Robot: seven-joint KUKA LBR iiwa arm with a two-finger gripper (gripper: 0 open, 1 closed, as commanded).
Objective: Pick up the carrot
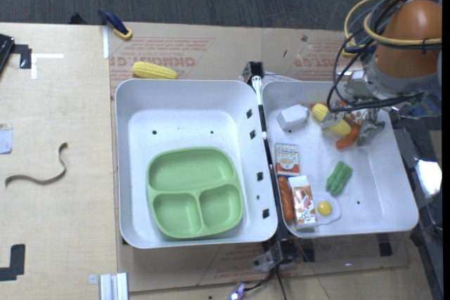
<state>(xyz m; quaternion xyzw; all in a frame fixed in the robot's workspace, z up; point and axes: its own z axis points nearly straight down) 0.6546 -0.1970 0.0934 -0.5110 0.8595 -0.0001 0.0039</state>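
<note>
Plate [195, 192] in left bin [133, 123], corn [155, 70] behind.

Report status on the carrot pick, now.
Gripper low in right bin, directly over carrot. No confirmed hold. Yellow pieces crowd beside it.

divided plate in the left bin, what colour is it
Light green, plain with no pattern. The divided plate shows clearly in the camera view, lying in the left bin.

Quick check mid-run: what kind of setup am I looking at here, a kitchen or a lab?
Likely a robotics lab bench, not a kitchen: two white bins on cardboard, toy food such as the carrot under the gripper, and a green divided plate.
</note>
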